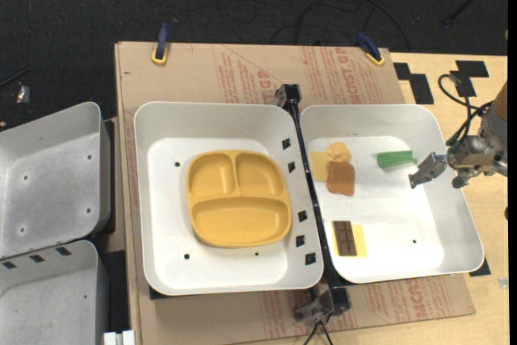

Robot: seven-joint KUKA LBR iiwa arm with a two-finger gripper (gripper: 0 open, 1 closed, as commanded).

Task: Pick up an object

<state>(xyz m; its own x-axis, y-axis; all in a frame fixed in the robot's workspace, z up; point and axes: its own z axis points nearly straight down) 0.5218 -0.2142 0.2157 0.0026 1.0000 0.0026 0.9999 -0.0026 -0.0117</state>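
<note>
The right bin [452,254] holds several small objects. A green block [396,160] lies near its back right. A brown block [341,178] rests against pale yellow pieces [333,152] by the divider. A dark brown bar [345,238] lies on a yellow pad [358,241] at the front left. My gripper [439,178] hangs over the bin's right side, just right of the green block and apart from it. Its fingers [424,171] stand open with nothing between them.
The left bin [161,254] holds a yellow divided plate [239,199]. A black divider [307,190] runs between the bins. Grey metal trays [48,174] sit off the bench at the left. Cables trail at the right edge.
</note>
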